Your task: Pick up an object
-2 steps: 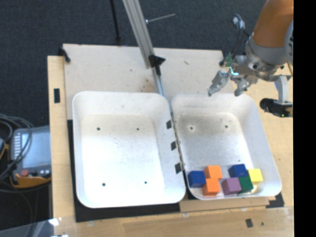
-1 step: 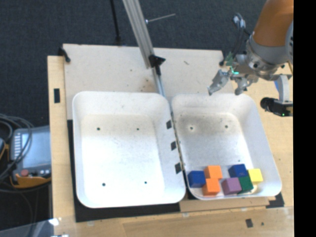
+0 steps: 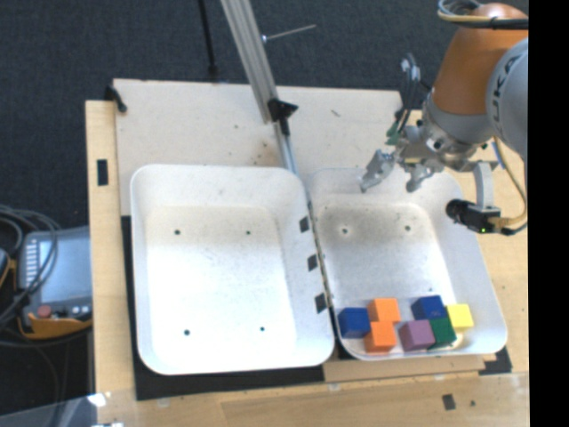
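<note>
Claw [image 3: 396, 178] spread, nothing held, over right bin's [image 3: 462, 238] far edge; wooden counter [image 3: 204, 118], dark carpet [image 3: 89, 25] around.

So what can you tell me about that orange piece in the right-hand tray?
The orange piece looks like a matte block, or perhaps two stacked or joined cubes, since it reads as a stepped shape with a squarish top. It sits in the right bin near its front edge, in a tight cluster of blocks. The blue block presses against its left side and the purple block against its right. The end effector hangs well away, over the bin's far end.
</note>
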You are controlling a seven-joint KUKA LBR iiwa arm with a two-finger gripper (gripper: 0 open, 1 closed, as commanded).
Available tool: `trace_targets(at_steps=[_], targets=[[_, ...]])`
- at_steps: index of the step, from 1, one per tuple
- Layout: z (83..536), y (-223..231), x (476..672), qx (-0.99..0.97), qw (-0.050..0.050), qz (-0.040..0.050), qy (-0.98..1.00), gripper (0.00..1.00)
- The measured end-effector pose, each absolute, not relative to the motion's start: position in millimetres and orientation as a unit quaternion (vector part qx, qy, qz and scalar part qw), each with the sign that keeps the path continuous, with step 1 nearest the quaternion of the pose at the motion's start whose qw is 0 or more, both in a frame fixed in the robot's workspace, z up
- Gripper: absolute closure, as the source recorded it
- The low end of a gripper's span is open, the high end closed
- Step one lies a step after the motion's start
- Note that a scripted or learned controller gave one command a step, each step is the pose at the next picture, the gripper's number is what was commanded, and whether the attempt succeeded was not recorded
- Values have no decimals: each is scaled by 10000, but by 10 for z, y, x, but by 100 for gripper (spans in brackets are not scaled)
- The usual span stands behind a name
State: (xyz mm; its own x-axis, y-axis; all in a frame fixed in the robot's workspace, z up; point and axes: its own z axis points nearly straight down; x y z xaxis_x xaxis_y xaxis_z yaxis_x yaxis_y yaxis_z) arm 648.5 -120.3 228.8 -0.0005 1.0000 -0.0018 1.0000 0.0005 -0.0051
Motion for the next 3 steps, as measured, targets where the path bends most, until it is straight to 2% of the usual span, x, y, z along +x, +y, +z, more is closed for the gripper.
trace_targets(at_steps=[2, 3], targets=[[1059, -1179, 6375, -7080, 12, 25, -7062, 0], [1215, -1186, 6405, -7104, -21, -19, -7038, 100]])
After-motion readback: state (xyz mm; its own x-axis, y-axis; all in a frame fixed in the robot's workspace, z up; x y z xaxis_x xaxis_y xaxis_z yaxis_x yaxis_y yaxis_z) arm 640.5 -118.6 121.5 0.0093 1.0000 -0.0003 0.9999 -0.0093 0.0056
